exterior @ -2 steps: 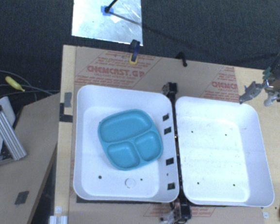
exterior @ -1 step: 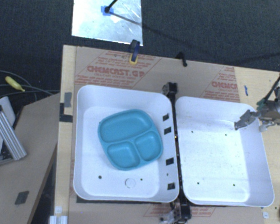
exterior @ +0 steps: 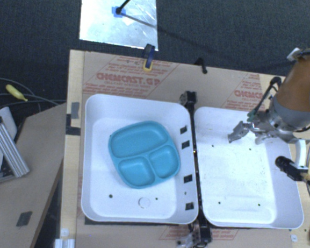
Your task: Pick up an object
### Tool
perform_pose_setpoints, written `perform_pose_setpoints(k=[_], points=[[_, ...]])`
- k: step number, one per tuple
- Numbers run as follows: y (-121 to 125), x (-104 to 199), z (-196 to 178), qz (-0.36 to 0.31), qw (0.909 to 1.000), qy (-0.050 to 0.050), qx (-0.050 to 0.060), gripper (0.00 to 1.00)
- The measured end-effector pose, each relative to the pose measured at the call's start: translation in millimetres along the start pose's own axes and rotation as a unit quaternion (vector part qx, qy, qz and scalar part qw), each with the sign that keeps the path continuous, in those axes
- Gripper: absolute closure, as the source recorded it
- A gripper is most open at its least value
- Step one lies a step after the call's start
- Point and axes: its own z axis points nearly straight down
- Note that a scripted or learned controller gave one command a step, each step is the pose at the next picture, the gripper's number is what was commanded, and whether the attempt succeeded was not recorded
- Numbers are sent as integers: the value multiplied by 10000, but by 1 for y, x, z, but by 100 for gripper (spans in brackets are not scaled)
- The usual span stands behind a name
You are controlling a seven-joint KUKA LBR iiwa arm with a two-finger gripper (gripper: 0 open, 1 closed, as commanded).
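from above the bench, two shallow white bins sit side by side on a board with red lettering. the left bin (exterior: 95, 159) holds a blue divided plate (exterior: 144, 153), lying flat near the bin's middle and turned a bit askew, its one large compartment toward the far side and two smaller ones toward the near side. a small clear disc-like mark (exterior: 144, 203) lies on the floor of that bin close to its near wall, apart from the plate.

the arm (exterior: 309, 88) comes in from the right, its orange band showing above the wrist. the gripper (exterior: 238, 133) hangs over the far part of the right bin (exterior: 244, 209), well apart from the plate, with the divider between them. whether its fingers are spread or closed, i cannot tell from here; nothing shows between them.

beyond the bins, a shiny silver sheet (exterior: 118, 15) lies on the dark floor.
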Motion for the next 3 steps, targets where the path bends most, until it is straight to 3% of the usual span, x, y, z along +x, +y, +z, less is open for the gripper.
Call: perform_pose_setpoints(k=[1,2,3], points=[[-8,115,-21,-21,10000,1,-14,0],[-66,190,-66,-9,10000,2,-13,0],[-89,228,-161,5,10000,2,-55,0]])
